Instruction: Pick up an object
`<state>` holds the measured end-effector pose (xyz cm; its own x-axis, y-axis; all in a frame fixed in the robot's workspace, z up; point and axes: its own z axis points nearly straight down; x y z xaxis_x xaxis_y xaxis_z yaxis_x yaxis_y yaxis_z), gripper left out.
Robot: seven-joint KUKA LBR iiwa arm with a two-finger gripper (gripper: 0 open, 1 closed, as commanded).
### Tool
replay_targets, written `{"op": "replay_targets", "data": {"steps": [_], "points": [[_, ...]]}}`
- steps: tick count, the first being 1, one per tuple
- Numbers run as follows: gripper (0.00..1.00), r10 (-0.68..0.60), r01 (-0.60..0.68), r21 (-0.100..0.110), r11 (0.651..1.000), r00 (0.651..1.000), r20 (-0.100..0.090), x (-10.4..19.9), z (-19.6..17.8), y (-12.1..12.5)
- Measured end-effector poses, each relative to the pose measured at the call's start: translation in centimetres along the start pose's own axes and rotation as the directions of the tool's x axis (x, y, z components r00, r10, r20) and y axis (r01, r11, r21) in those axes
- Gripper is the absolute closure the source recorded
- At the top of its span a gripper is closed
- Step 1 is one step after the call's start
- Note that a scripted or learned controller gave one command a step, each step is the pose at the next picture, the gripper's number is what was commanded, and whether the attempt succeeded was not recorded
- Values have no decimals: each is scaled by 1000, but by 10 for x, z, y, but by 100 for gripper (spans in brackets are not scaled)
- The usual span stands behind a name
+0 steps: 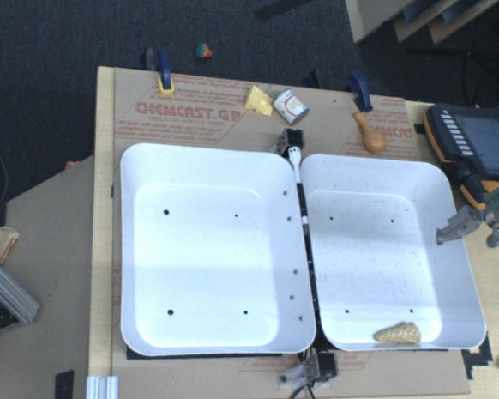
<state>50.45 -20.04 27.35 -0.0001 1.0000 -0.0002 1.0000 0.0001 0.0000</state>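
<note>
End effector (475,223) hangs at the right bin's (452,253) right rim, its grey fingers spread apart and grasping nothing. Left of that right bin, touching it, lies the left bin (135,228) on the surface (120,98). Near the right bin's front edge rests a tan, lumpy object (397,333).

End effector (475,222) cut by right edge

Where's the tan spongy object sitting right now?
In the camera view, the tan spongy object lies in the right bin, near its front right corner, well below the end effector at that bin's right rim.
</note>
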Motion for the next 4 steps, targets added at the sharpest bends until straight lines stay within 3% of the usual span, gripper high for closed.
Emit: {"op": "replay_targets", "data": {"steps": [1, 2, 3, 4], "points": [[0, -7, 7, -21, 1000, 1000, 4, 52, -153, -24], [100, -2, 2, -7, 1000, 1000, 3, 50, -155, -24], [100, -12, 12, 3, 1000, 1000, -3, 151, -138, -25], [100, -9, 9, 9, 1000, 1000, -2, 229, -72, 9]]}}
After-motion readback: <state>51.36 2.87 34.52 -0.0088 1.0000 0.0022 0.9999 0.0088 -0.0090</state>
